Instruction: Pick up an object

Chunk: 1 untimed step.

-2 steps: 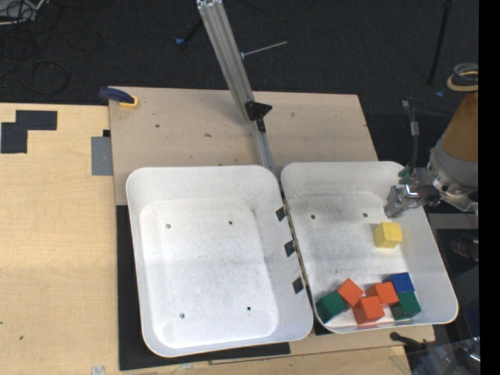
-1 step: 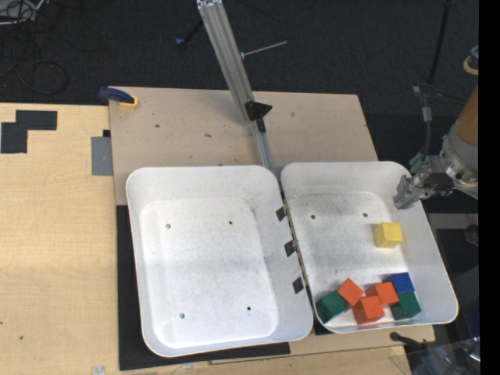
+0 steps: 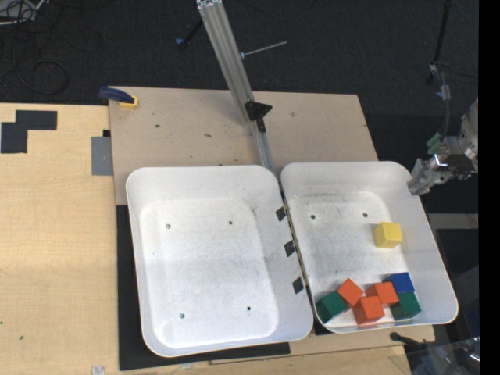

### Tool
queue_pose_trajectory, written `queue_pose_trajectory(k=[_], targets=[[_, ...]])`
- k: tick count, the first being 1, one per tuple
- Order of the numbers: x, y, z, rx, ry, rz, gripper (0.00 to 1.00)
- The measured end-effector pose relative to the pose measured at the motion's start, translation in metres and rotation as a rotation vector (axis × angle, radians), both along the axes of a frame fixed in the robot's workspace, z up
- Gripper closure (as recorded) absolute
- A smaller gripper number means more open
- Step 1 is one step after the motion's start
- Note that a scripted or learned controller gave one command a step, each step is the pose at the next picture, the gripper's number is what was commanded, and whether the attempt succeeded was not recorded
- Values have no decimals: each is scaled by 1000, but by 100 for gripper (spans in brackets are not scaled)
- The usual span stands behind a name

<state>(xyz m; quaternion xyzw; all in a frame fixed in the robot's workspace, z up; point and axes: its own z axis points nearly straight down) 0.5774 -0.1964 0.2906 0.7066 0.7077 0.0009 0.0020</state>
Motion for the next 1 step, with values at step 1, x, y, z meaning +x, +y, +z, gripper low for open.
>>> queue_pose_trajectory(k=[1], targets=[[-6,57,-17,4,8,2,100]])
